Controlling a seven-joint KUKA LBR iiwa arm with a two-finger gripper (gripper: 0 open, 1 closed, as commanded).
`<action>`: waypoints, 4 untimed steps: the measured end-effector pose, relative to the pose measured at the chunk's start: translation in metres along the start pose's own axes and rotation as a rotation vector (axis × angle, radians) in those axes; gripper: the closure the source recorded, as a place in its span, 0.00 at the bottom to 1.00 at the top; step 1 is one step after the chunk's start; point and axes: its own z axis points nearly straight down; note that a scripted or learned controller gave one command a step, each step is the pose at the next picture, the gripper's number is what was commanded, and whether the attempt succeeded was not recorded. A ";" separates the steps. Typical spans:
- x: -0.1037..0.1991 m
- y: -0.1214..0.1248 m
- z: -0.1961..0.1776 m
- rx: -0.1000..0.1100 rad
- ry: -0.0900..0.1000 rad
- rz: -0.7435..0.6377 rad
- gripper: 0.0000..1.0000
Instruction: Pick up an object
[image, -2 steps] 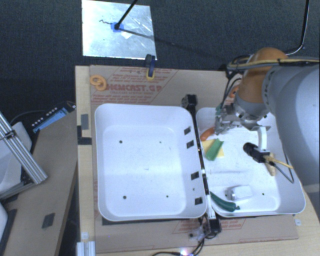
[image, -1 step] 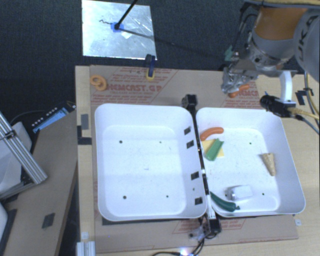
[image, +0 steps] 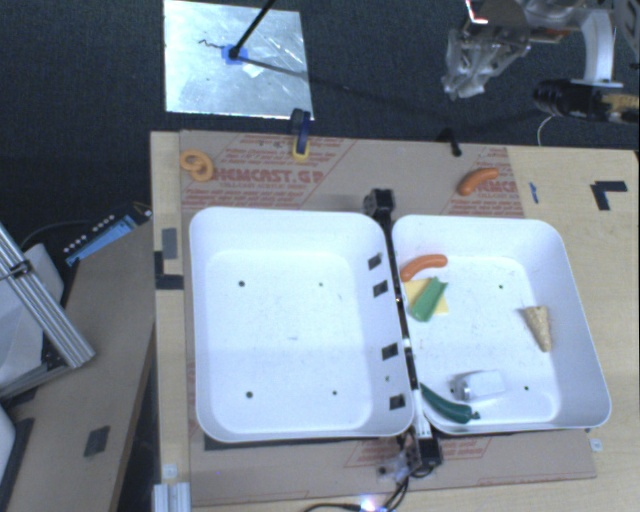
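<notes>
Hanging above the far right of the scene: the hand (image: 478, 62), pale and blurred, over the dark floor beyond the table (image: 330, 165).
Hand state: cannot tell; whether it is open or closed is lost in the blur, and nothing is seen held in it.
Arm: only a short grey piece (image: 598, 45) shows at the top right edge, with dark parts just below it.
Right bin (image: 575, 300): shallow and white, holding all the loose things listed next.
Orange sausage shape (image: 424, 265): near the right bin's far left corner, lying roughly crosswise.
Green piece (image: 430, 298): just below the orange shape, resting on a yellow piece (image: 412, 292) that peeks out at its left.
Tan wedge (image: 538, 326): near the right wall, well apart from the others, point toward the near side.
Pale clear object (image: 476, 384): near the bin's front, too washed out to name.
Dark green curved piece (image: 446, 404): at the front left corner, just beside the pale object.
Left bin (image: 210, 300): white, touching the right bin along a line of dark clips.
Outside the bins: a second orange sausage shape (image: 478, 181) on the table behind the right bin; an orange ring (image: 196, 165) at the far left corner; a yellow and blue clamp (image: 300, 135) at the far edge.
Floor: a shiny foil sheet (image: 240, 60) beyond the table.
</notes>
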 end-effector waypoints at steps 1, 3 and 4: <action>0.035 -0.014 -0.044 0.014 0.000 0.003 1.00; 0.113 -0.047 0.185 0.033 -0.003 0.003 1.00; 0.110 -0.045 0.163 0.018 -0.001 0.004 1.00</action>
